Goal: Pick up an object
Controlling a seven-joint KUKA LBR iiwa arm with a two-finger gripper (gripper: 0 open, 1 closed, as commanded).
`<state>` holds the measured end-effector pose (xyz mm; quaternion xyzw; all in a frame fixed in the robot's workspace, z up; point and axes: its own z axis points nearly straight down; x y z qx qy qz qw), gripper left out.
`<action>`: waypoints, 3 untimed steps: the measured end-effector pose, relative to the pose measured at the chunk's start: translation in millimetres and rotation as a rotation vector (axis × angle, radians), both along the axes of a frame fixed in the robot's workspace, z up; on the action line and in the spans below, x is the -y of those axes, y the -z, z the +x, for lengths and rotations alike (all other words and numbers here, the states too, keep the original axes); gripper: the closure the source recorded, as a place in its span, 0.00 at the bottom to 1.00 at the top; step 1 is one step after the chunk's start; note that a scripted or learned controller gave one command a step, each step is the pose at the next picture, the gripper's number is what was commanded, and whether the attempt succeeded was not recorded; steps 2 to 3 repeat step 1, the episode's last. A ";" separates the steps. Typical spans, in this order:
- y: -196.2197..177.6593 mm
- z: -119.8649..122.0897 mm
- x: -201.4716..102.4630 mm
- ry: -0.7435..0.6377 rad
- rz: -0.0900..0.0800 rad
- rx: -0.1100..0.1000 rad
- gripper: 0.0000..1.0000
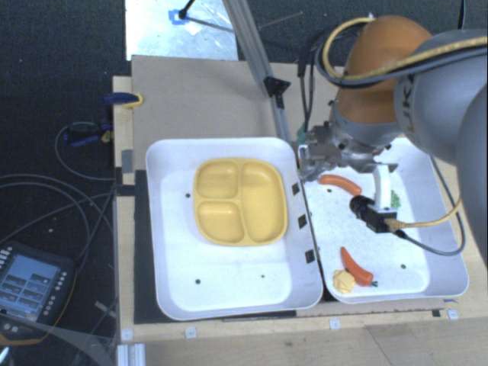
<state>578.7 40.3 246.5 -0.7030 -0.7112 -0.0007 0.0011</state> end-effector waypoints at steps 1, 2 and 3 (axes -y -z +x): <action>3.0 -7.3 -54.9 0.000 0.000 0.001 1.00; 3.0 -7.3 -54.9 0.000 0.000 0.001 1.00; 3.0 -7.3 -54.9 0.000 0.000 0.001 1.00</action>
